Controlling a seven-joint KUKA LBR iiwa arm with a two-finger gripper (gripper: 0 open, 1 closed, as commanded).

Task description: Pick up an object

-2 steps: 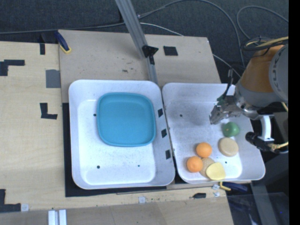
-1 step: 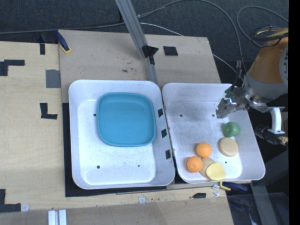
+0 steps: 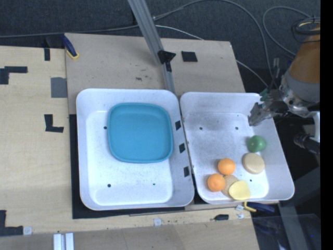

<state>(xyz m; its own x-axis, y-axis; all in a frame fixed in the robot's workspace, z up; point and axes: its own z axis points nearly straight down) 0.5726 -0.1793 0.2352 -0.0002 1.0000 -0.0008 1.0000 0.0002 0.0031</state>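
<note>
Several small objects lie in the right bin (image 3: 208, 113), near its front right corner. A green ball (image 3: 256, 143) is farthest back, with a cream round piece (image 3: 253, 163) just in front of it. Two orange balls (image 3: 226, 166) (image 3: 215, 182) sit to the left, and a yellow piece (image 3: 240, 190) lies at the front over a tan one. My gripper (image 3: 257, 113) hangs over the bin's right rim, a little behind the green ball, with nothing seen between its fingers. The arm comes in from the right edge.
The left bin (image 3: 88, 139) bears a blue square plate (image 3: 140, 132). A grey metal bar (image 3: 151, 33) slants down from the top to the gap between the bins. Cables trail across the dark floor at the upper right.
</note>
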